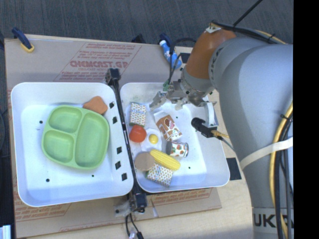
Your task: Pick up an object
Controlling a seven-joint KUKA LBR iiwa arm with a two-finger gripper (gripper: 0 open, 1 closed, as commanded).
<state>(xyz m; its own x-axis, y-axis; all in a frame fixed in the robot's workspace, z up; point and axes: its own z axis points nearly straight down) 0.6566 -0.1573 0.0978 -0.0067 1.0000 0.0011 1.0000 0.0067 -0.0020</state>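
In your left bin (25, 183) lies a divided plate (76, 137), with a small block (95, 104) at its far right corner. Your right bin (214, 171) holds a ball (138, 133), a corn cob (164, 159) and several packets; the gripper (167, 97) sits over its far edge.

A brown cardboard sheet (99, 59) with red print covers the bench, beyond it dark grey carpet (124, 9).

Green divided plate (76, 137), red tomato (138, 133), yellow corn (165, 159), white bins (20, 133)
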